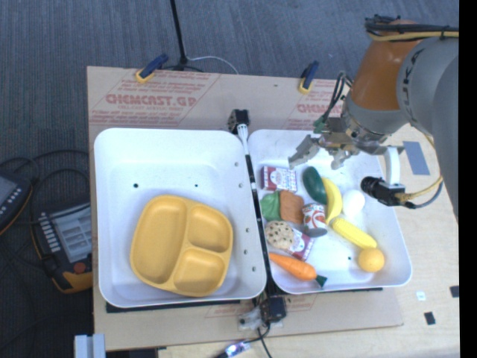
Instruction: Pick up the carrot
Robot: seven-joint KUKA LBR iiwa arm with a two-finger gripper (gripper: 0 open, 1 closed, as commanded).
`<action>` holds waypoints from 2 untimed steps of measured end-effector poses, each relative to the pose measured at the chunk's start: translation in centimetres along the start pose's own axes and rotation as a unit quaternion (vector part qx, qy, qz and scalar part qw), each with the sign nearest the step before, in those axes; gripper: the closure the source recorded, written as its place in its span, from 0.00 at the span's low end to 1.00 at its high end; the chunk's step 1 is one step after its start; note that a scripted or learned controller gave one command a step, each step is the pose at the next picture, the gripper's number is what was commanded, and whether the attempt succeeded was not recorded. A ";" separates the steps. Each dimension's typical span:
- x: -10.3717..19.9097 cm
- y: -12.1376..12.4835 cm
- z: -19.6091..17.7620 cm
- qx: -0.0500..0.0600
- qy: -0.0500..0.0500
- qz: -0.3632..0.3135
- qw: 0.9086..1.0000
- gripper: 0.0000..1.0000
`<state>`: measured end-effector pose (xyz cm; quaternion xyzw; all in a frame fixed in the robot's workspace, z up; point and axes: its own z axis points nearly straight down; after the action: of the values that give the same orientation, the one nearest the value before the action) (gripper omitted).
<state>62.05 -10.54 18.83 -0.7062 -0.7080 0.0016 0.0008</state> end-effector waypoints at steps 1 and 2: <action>1.5 -6.0 0.6 0.000 0.000 -0.125 0.992 0.00; 3.5 -13.2 0.6 0.001 0.001 -0.177 0.984 0.00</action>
<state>48.81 -7.07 18.28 -0.5694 -0.8220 0.0013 0.0020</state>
